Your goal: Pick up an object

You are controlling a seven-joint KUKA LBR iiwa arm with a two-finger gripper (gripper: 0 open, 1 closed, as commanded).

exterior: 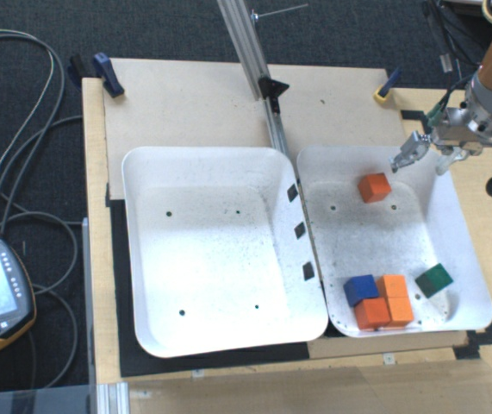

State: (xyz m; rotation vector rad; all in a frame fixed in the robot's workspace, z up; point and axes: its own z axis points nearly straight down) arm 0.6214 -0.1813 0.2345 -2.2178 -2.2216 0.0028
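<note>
An orange cube (374,187) lies alone in the upper part of the right bin (452,231). At that bin's front edge a blue cube (361,289) sits next to two orange blocks (385,302), and a green cube (434,279) rests to their right. My gripper (425,156) hangs over the bin's upper right corner, above and to the right of the lone orange cube. Its fingers (407,154) are spread apart with nothing between them.
The left bin (142,188) lies beside the right one, with black clips (299,229) along the shared wall. A slanted aluminium rail (241,33) crosses the back of the bench. A blue clamp (107,72) and a yellow clamp (386,88) sit at the board's rear corners.
</note>
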